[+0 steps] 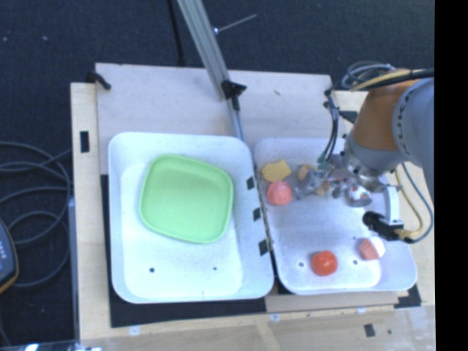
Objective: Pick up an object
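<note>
While my gripper (pixel 314 183) hovers, fingers' state untellable | pink ball (pixel 278 193) just left | nearest pick.

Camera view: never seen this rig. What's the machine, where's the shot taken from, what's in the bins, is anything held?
The shot comes from one fixed camera above the bench, looking down at a slant. The grey machine with the orange band is a robot arm reaching in from the right. Its hand is low over the right bin, near the back. Whether it grips anything cannot be told from here.

The left bin holds a green square plate. The right bin holds small items: a yellow piece and a pink ball near the divider, a red-orange ball toward the front, and a pink-and-white piece at front right. A metal pole slants in from the top.
</note>
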